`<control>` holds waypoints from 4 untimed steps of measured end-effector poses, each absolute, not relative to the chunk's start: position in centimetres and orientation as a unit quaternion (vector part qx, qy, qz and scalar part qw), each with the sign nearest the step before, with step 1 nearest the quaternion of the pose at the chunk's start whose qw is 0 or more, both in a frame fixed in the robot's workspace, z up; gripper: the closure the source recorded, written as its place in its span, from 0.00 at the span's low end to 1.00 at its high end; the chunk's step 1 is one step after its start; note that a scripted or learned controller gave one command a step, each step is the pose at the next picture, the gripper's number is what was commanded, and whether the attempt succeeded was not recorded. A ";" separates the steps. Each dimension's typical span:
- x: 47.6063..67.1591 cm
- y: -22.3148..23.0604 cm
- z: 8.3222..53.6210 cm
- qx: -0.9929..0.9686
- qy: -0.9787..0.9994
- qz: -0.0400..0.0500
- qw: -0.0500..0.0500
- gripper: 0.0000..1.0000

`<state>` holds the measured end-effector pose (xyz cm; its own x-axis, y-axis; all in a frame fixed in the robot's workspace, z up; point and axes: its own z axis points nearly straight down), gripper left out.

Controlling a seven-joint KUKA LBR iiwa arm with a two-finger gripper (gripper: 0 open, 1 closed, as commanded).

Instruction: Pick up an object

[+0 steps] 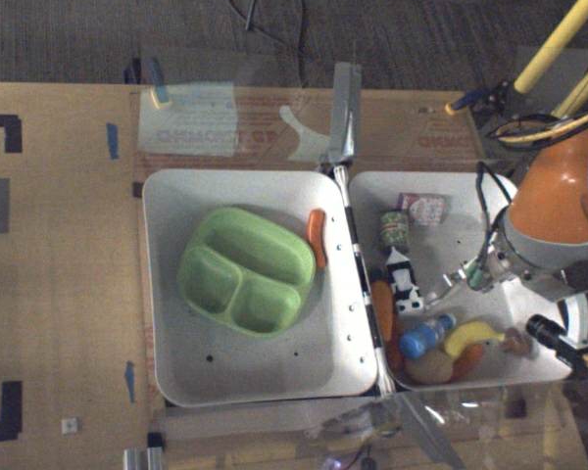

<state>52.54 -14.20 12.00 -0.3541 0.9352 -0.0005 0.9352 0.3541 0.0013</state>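
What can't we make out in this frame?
- Gripper: small and blurred in the camera view; open or shut unreadable.
- Items under the arm: its orange band covers the right bin's far right side.
- Pile at the right bin's near edge: banana, blue bottle and carrot overlap; what lies beneath is hidden.
- Pink packet: label too small to read.

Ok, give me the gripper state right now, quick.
gripper: over the right bin, above the black-and-white cow toy; open or closed cannot be told, and nothing visibly held.
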 end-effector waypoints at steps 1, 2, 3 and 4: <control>59.3 -7.9 18.6 0.598 0.802 0.001 0.001 0.00; 57.9 -8.4 40.0 0.593 0.805 0.001 0.002 0.00; 55.6 -16.0 18.7 0.708 0.706 0.000 0.000 0.00; 57.0 -12.4 9.9 0.685 0.729 0.001 0.002 0.00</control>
